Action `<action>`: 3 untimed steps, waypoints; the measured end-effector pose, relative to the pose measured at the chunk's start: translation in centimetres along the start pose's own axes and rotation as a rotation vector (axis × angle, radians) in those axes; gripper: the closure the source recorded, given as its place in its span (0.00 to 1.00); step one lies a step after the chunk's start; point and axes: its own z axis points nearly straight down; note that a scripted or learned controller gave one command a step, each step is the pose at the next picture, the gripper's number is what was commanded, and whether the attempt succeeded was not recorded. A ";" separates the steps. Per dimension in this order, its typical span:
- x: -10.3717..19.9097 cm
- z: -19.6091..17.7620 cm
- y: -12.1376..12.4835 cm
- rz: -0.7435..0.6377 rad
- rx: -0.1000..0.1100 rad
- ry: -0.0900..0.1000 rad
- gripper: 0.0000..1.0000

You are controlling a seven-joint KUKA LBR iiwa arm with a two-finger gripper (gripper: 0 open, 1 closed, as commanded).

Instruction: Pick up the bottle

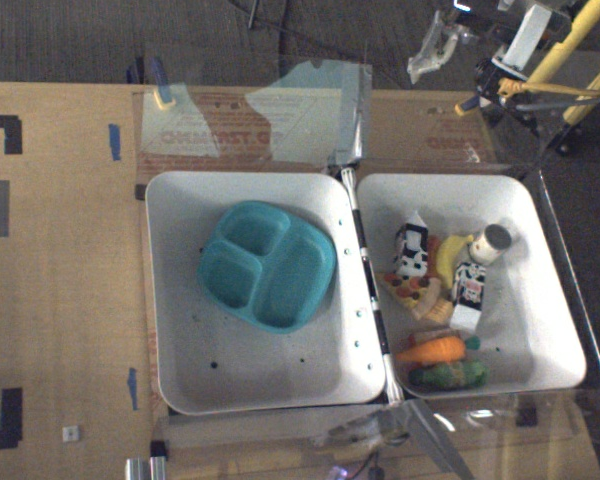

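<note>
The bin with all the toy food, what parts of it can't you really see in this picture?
- Flat toy pieces in the right white bin, camera view: too small and blurred to name, partly under the yellow toy banana.
- Cow-patterned bottle with the white cap: its label is too small to read.
- Green toy by the orange toy carrot: blurred, kind unclear.
- Robot's gripper: too blurred to judge, and the top edge cuts off the arm.

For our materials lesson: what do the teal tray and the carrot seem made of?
Teal tray: likely moulded plastic, one even colour, rounded compartments, soft sheen. Carrot: probably a plastic toy, uniformly orange and smooth; too small to be sure.
</note>
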 end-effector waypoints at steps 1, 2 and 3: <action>5.5 0.1 -1.7 0.510 0.002 0.000 0.00; 5.8 -1.0 -1.8 0.504 0.002 -0.001 1.00; -1.0 12.8 -3.6 0.705 0.005 -0.001 1.00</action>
